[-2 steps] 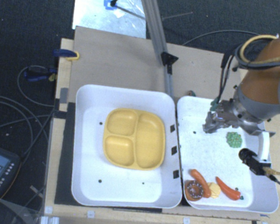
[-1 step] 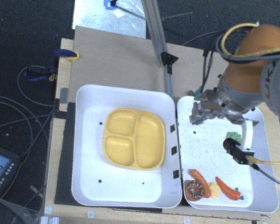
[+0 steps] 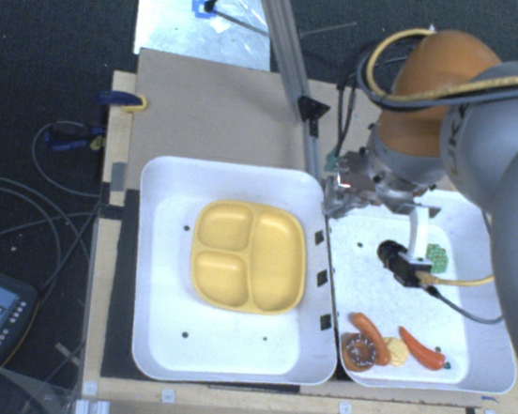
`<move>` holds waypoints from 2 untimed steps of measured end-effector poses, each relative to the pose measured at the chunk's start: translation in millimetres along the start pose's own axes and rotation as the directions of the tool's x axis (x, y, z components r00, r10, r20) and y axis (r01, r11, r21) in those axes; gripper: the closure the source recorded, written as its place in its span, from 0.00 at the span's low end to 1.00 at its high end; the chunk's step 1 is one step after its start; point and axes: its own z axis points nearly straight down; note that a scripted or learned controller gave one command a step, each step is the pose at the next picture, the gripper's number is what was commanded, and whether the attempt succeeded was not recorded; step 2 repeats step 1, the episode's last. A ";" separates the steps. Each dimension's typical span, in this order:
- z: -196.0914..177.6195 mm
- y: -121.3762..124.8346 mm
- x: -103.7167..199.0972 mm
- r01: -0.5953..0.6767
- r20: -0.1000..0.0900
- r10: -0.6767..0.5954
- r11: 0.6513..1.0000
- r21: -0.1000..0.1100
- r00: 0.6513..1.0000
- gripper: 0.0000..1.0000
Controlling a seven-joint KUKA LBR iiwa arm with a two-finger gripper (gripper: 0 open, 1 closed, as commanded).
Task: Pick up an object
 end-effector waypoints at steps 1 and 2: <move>-9.4 25.4 43.4 0.001 -0.002 -0.001 1.000 -0.002 1.000 1.00; -9.4 25.4 43.4 0.001 -0.002 -0.001 1.000 -0.002 1.000 1.00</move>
